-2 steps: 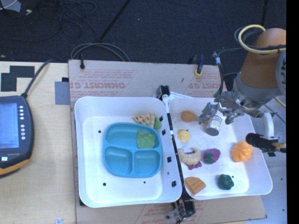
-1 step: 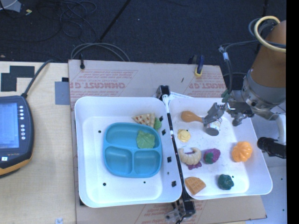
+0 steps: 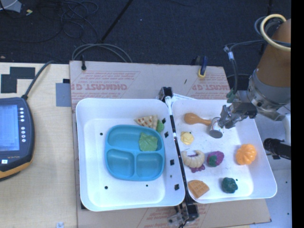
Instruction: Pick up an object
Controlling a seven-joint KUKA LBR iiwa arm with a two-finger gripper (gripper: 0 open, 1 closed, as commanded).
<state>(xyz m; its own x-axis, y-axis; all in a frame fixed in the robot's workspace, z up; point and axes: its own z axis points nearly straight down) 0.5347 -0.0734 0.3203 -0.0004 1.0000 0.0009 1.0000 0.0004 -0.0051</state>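
Note:
My gripper hangs low over the back middle of the right bin. Its tip is right beside the thin end of a tan drumstick-shaped piece, which lies to its left. A small yellow piece lies left of and below the gripper. Nearer the front are a pale curled ring-shaped piece and, touching it, a purple and green piece. An orange pumpkin-like piece sits to the right. By the front wall lie a dark green lump and an orange slice.
The left bin holds a blue sectioned tray with a green leafy piece in its top right section. A waffle piece and a small green piece lie behind the tray. A pendant rests at far left.

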